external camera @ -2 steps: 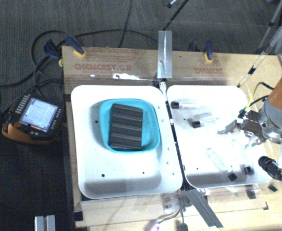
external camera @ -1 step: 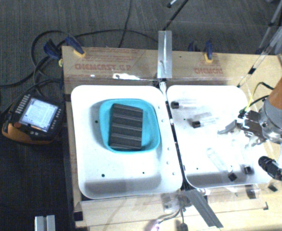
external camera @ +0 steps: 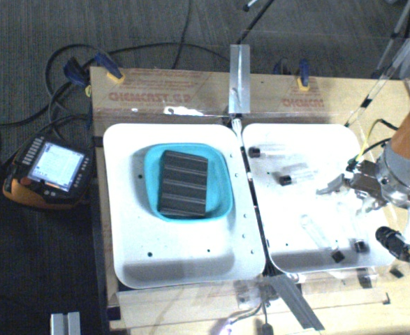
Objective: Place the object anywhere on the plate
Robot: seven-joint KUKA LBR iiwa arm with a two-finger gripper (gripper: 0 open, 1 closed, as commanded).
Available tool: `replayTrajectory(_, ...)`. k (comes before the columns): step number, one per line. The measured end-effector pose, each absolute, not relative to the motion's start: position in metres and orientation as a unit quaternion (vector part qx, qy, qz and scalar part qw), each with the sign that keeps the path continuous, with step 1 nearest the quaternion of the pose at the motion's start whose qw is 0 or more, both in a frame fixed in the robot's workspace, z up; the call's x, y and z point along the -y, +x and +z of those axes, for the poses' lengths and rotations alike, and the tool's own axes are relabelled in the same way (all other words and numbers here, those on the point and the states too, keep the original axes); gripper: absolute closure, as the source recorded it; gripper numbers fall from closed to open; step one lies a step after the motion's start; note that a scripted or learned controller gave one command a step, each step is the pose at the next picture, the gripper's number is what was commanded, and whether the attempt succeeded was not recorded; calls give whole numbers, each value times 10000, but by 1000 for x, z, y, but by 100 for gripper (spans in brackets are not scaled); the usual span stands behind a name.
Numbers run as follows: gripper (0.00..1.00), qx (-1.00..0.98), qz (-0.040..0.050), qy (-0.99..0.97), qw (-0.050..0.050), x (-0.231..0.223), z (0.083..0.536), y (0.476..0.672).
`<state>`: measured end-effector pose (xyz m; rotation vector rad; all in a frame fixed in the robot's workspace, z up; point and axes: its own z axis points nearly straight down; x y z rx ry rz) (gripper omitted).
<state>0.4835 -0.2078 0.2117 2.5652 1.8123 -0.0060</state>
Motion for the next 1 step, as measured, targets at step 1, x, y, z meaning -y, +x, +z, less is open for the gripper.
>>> replayTrajectory(1, 0, -5581, -15, 8297, -12, 140, 179, 483)
